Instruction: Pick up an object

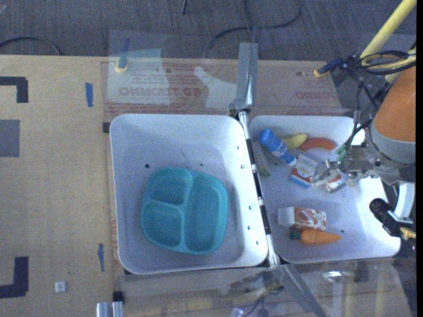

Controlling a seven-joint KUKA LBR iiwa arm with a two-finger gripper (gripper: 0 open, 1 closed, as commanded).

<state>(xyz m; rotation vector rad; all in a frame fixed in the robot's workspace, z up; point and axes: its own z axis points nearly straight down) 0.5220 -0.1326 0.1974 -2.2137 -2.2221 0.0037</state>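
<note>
In the right bin [370, 243], toward the right of the frame, you see a scatter of small objects: a blue bottle [275, 144] lying near the bin's upper left corner, a yellow banana-like piece [297, 139] just beside it, and a flat orange-red item [321, 142] further right along the top. Below those lies a small white, red and blue carton [303, 171], and just to its right a small red and white packet [335, 182] sits under the end effector [337, 172]. You cannot tell from this angle whether the end effector is open or closed, nor whether anything sits between its tips. Lower in the same bin you see a white carton with a red print [302, 216], and touching its lower edge an orange carrot [319, 237] lying on its side. The arm [396, 121], grey with an orange section, comes in from the right edge of the frame above the bin. In the left bin [132, 137], at the centre of the frame, a teal divided plate [185, 210] rests flat. Both bins stand on a tan surface [53, 177], with blue tape marks at its left and cables running across the grey floor [99, 5] at the top of the frame.
</note>
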